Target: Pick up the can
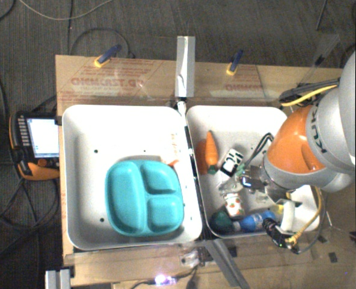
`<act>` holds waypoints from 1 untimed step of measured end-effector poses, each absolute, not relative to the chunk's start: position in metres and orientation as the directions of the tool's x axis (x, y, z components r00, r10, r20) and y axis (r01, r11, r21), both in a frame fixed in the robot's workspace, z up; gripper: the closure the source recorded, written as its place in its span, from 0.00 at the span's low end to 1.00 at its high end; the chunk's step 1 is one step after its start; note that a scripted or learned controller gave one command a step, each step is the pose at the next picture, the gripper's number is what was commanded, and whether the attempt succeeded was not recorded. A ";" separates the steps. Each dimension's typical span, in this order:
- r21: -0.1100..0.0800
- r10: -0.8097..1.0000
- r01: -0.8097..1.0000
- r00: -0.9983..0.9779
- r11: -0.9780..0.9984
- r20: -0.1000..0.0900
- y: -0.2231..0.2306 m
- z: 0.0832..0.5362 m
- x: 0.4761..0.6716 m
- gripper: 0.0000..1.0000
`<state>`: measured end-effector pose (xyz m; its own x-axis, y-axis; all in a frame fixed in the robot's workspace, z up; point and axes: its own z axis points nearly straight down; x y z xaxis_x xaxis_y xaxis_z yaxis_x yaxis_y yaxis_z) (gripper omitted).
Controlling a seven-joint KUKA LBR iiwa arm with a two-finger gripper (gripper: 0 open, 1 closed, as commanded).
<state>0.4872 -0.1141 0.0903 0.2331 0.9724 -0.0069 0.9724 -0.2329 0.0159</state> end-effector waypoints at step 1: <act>0.015 0.972 0.972 0.233 -0.233 -0.004 -0.114 0.099 0.488 1.00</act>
